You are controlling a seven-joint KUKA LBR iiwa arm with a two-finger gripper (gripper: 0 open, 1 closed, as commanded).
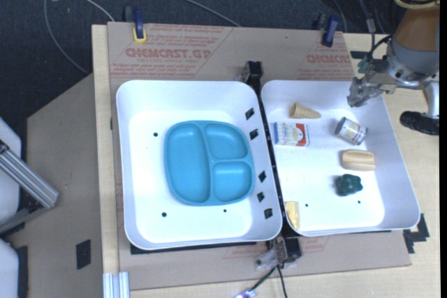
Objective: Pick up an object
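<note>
The right bin (391,209) holds several small objects: a tan cone (304,110), a white and red carton (289,133), a silver can (350,130), a beige block (357,160), a dark green lump (348,184) and a yellow piece (291,213) at the front left corner. My gripper (360,92) hangs over the bin's far right corner, above and right of the silver can, with nothing visible between its tips.
The left bin (136,206) holds a blue divided plate (209,162). Black clips line the wall between the bins. Clamps (139,23) hold the cardboard board at the back. Cables lie on the dark floor behind.
</note>
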